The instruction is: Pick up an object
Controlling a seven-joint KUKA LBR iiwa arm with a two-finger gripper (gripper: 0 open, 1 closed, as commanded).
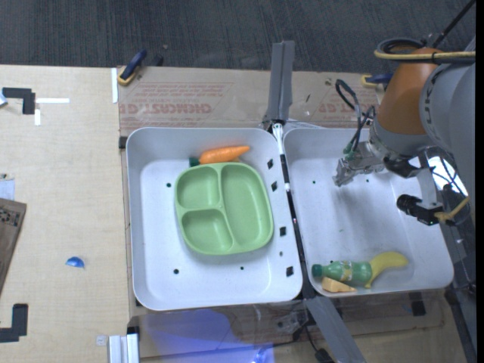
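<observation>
My gripper (345,174) hangs over the upper part of the right bin (355,225), with nothing visible between its fingers. A green bottle (344,271) lies at the bin's front edge beside a yellow banana (389,262) and a small yellow-orange piece (337,285). In the left bin (151,233) a green divided plate (224,207) lies flat, and an orange carrot (224,153) lies just behind it.
A grey divider post (280,82) stands between the bins at the back. Cardboard (189,100) lies behind the left bin. A blue clip (133,64) sits at the bench's far edge, and a small blue piece (74,262) lies on the wooden bench at left.
</observation>
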